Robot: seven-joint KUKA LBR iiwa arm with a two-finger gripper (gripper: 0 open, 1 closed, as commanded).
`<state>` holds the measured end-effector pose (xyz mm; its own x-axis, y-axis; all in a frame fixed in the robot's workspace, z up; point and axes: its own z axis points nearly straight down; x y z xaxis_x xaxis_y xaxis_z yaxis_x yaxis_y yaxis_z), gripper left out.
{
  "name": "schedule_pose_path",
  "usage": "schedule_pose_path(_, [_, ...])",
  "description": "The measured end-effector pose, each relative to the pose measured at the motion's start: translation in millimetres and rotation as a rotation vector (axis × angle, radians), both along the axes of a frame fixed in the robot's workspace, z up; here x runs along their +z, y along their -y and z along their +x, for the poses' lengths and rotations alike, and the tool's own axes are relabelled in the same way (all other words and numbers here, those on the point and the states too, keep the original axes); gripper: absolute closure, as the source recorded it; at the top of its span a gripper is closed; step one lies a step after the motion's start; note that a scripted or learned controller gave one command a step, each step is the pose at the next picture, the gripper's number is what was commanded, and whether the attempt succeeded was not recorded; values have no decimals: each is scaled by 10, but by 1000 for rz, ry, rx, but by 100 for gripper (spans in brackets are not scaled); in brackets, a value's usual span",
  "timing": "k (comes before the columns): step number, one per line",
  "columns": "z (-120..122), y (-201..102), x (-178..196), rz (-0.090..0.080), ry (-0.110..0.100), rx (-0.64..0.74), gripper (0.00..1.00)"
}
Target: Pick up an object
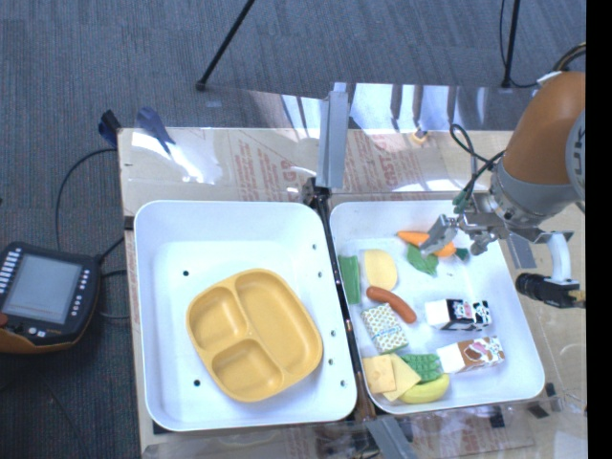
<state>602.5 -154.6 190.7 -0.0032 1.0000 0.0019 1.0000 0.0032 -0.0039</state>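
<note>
The right bin [507, 295] holds several toy foods. An orange carrot [416, 238] and a green leaf piece [422, 260] lie near its far side. My gripper [463, 236] hangs just right of the carrot, low over the bin, and it looks open with nothing held between its fingers. Closer to me lie a red sausage [392, 304], a black-and-white carton [457, 313], a brown-and-white carton [470, 355] and a patterned box [384, 328].
A yellow divided plate [253, 333] sits in the left bin [163, 247]. A pale yellow piece [382, 268], a green pod [349, 278], cheese slices [385, 375] and a banana [427, 390] crowd the right bin's left and near sides. A controller pendant [43, 295] lies on the floor at left.
</note>
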Motion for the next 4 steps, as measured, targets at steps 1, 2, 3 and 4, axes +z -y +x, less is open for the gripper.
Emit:
schedule_pose_path(1, [380, -52, -918, -1, 4, 83, 0])
schedule_pose_path(2, [-468, -513, -1045, 2, 1, 416, 0])
schedule_pose_path(3, [419, -563, -1035, 0, 4, 273, 0])
schedule_pose_path(4, [454, -568, -888, -1, 13, 275, 100])
